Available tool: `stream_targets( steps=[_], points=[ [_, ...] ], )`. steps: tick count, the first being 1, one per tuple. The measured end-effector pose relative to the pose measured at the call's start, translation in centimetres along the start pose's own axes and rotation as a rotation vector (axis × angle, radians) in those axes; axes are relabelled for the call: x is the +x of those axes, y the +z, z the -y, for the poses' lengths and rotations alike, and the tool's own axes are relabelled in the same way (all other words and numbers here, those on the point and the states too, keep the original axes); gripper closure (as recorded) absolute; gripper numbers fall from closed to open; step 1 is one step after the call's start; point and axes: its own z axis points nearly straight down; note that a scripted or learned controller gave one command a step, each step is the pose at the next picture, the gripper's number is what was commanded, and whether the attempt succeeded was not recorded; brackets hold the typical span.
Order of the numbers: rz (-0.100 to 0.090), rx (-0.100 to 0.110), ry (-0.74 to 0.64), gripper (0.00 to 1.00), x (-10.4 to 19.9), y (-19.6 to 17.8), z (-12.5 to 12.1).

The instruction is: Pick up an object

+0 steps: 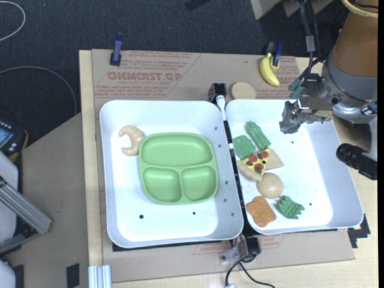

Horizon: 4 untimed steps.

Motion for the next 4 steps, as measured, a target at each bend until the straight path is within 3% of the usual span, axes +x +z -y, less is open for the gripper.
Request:
stream_targets(
  steps=[1,2,4],
  points=[
    [-0.003,0.022,-0.005,1.00,1.9,5.0,3.4],
    [-0.004,0.008,-0.011,1.00,7.4,-1.2,3.1],
    [-0.001,0.009,-0.008,1.00,7.2,-3.0,3.0]
  ],
)
